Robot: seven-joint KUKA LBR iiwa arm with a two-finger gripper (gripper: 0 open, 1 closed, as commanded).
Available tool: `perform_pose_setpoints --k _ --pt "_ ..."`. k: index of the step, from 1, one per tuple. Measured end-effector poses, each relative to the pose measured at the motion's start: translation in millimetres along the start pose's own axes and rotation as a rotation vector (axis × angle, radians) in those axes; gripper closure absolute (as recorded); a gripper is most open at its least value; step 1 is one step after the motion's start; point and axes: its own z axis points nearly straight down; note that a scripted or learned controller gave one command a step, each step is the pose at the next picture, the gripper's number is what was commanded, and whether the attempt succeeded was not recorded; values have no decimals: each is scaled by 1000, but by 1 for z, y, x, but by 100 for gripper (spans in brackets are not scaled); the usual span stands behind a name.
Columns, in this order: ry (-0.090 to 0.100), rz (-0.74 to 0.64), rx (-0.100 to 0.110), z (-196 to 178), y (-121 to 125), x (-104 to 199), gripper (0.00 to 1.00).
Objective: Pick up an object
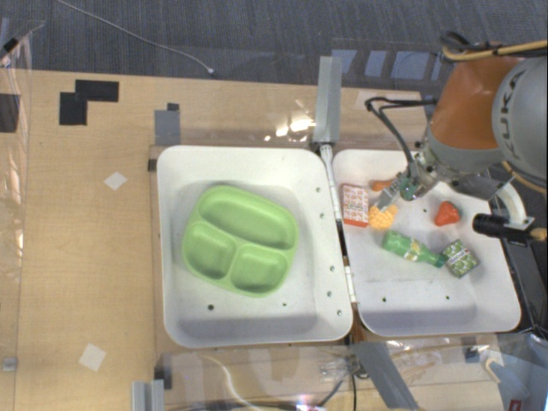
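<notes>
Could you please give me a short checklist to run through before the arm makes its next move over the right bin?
1. Gripper above the right bin: ok.
2. Target under it: yellow object lies just below the tip: ok.
3. Object already held: cannot tell.
4. Room around target: red-and-white packet sits close beside it: not ok.
5. Other items apart: green bottle, red piece: ok.
6. Green tray in the left bin, out of the way: ok.

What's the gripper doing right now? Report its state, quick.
Gripper: cannot be told; it hangs low in the right bin, just above the yellow corn toy.
</notes>
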Motion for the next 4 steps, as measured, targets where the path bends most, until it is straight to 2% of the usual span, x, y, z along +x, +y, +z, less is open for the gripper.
perform_pose_setpoints --k 1,2,3,4 --pt "5 515 8 4 2 74 100" --pt "4 923 10 4 48 130 100" --pt "3 1076 -1 95 43 204 100" --pt "-14 1377 6 96 56 229 100"
